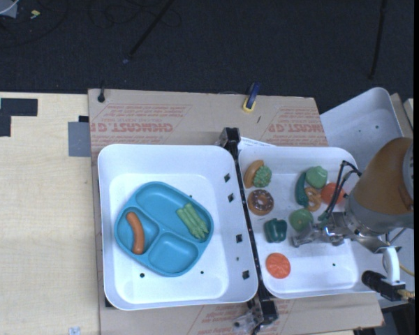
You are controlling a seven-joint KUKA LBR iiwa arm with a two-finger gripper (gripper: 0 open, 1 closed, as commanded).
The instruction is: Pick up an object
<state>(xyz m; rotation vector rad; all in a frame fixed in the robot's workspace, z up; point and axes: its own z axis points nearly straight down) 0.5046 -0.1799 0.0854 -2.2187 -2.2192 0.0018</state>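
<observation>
My claw (298, 240) is low in the right bin (314, 276), beside the green pepper (275, 229). I cannot tell how it is set. I think I am reaching; next I must close on the pepper.

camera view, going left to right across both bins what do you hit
Orange sausage → green bean pods in the blue divided plate → brown chocolate doughnut → dark green bell pepper → grey metal gripper

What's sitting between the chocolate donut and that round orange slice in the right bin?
In the camera view, a green pepper lies roughly between the donut and the orange slice.
</observation>
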